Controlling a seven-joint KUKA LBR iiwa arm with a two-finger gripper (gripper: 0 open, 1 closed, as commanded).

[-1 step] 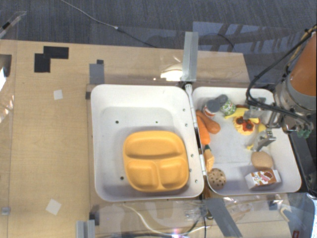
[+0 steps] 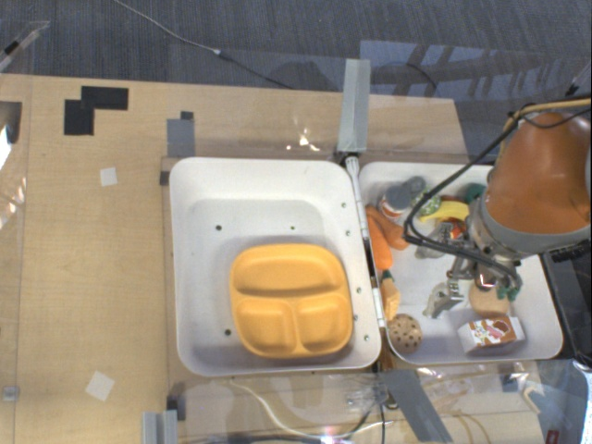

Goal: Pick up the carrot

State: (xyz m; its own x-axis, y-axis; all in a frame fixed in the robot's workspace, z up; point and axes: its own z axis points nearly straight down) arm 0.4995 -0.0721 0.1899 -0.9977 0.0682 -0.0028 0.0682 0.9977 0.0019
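My jaws [image 2: 448,299] hang open and hold nothing, low in the right bin [image 2: 546,336]. The carrot [image 2: 378,236] lies to their left, along the bin's left wall.

The left bin [image 2: 194,248] on the bench [image 2: 83,276] serves as landmark. A tray [image 2: 291,297] lies in it, toward its front. The right bin [image 2: 546,340] sits just right of it. In that bin, the carrot [image 2: 376,229] lies along the wall nearest the left bin, a ball [image 2: 403,332] in front of the carrot, a carton [image 2: 487,332] farther right, the tool [image 2: 448,301] between ball and carton.
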